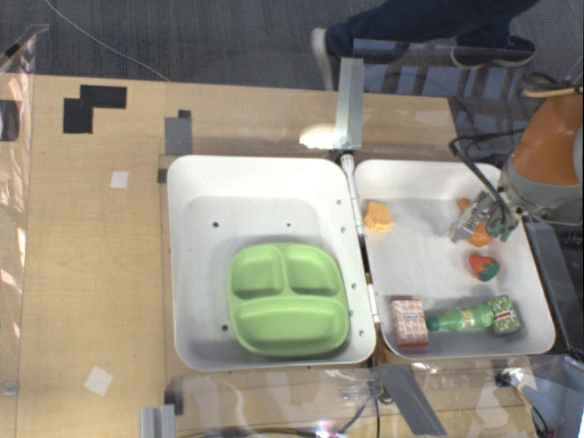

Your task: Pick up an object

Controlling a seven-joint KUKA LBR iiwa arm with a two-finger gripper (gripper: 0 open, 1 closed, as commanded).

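Left bin holds a green tray; right bin, beside it, holds a carton, bottle, yellow piece, strawberry; gripper over an orange piece; jaws' state unclear.

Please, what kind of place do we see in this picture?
Most likely a robotics lab or test cell. A robot arm reaches over a wooden bench that carries two white bins, holding a green plate and small toy-like items. A person's legs stand on grey carpet behind.
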